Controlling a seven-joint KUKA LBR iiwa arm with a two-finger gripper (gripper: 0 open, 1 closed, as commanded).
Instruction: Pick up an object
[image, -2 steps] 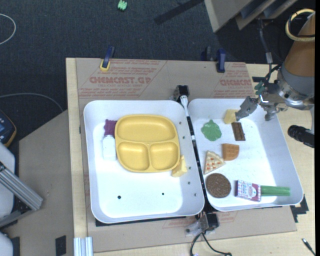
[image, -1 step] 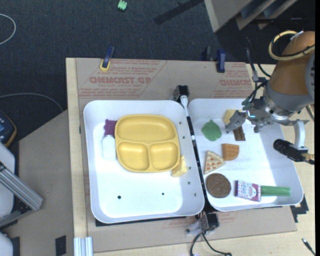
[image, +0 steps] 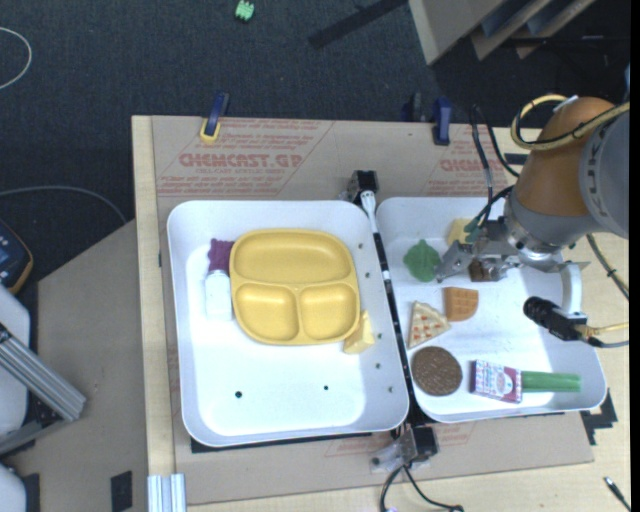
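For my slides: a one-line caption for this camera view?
KUKA gripper low over right bin beside green toy; yellow tray in left bin.

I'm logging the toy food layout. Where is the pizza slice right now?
The pizza slice lies in the right bin, near its left wall, just below-left of the waffle piece and directly above the round brown cookie.

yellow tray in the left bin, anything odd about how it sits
The yellow tray sits turned at a slight angle to the left bin, and it lies on top of other things: a purple item and a white one poke out along its left edge.
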